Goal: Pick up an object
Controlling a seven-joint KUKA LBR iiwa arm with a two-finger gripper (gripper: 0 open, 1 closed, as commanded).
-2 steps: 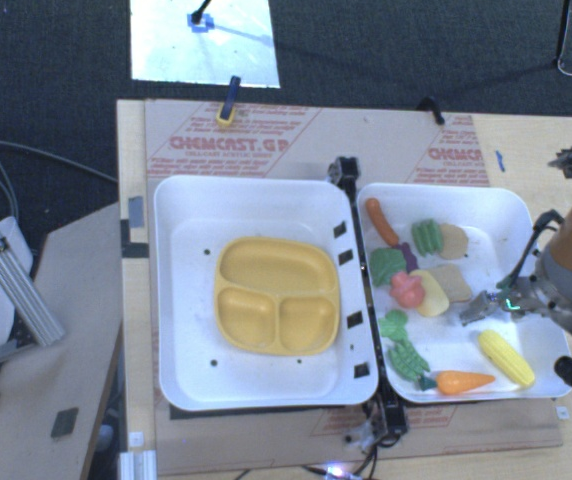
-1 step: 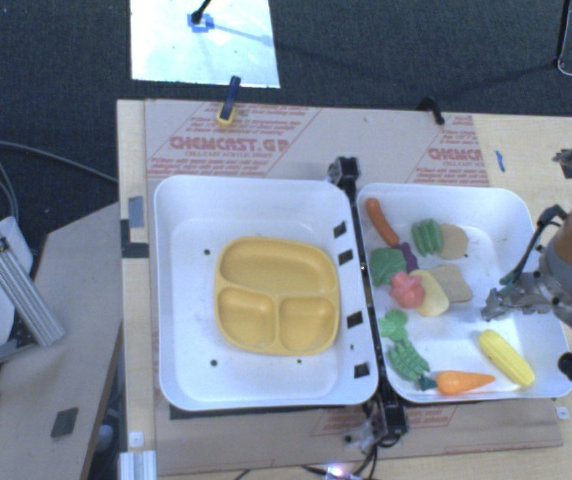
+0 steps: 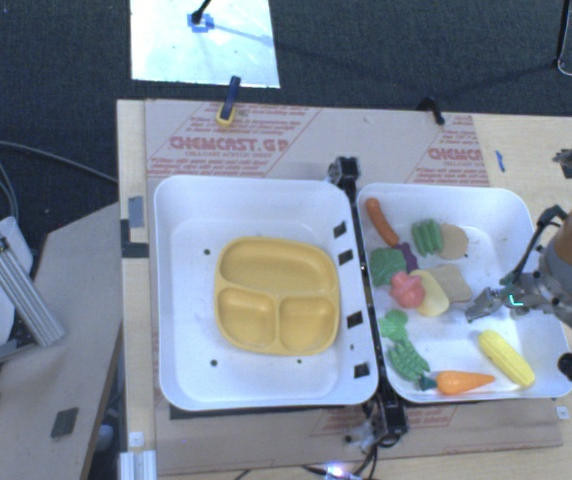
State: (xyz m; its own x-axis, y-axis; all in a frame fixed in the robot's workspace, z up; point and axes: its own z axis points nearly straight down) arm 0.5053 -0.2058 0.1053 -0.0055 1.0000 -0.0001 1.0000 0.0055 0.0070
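The right bin (image 3: 493, 202) holds several toy foods. Among them are an orange sausage (image 3: 382, 222), a green pepper (image 3: 427, 236), a tan potato (image 3: 454, 239), broccoli (image 3: 386, 264), a pink strawberry (image 3: 407, 288), a yellow lemon (image 3: 432, 297) and a tan slice (image 3: 454, 282). Near the front lie green leafy pieces (image 3: 400, 344), a carrot (image 3: 463, 380) and a corn cob (image 3: 506, 358). My gripper (image 3: 486, 306) reaches in from the right, low over the bin. It is just right of the tan slice and above the corn cob, and I see nothing held in it.
The left bin (image 3: 188, 268) holds a yellow divided plate (image 3: 276, 295). A black hinge strip (image 3: 358, 268) separates the bins. Cardboard (image 3: 266, 143) lies under both. A white sheet (image 3: 204, 28) lies on the dark floor behind the bench.
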